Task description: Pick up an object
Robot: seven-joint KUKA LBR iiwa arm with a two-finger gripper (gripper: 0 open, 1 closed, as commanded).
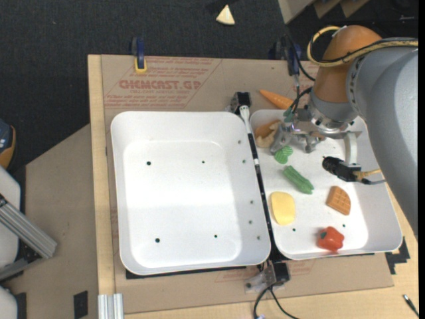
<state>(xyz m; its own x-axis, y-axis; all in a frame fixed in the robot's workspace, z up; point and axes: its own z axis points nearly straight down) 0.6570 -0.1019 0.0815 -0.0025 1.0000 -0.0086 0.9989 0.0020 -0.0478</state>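
Fingers [287, 140] reach down into the right bin's [372, 234] far left corner, closed around a small green piece [283, 155]. The grey arm [388, 92] leans in from the right. Just beyond, a green pickle [298, 179] lies diagonally; a yellow slice [283, 208], waffle [338, 200] and red pepper [330, 238] sit apart nearer.

White bins [179, 198] hold green [298, 179], yellow [283, 208], red toys [330, 239].

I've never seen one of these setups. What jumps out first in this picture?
The big grey arm with its orange band, reaching in from the right over the right bin. That bin holds bright toy food: a yellow piece, a waffle, a red piece and a green pickle. The left bin sits beside it.
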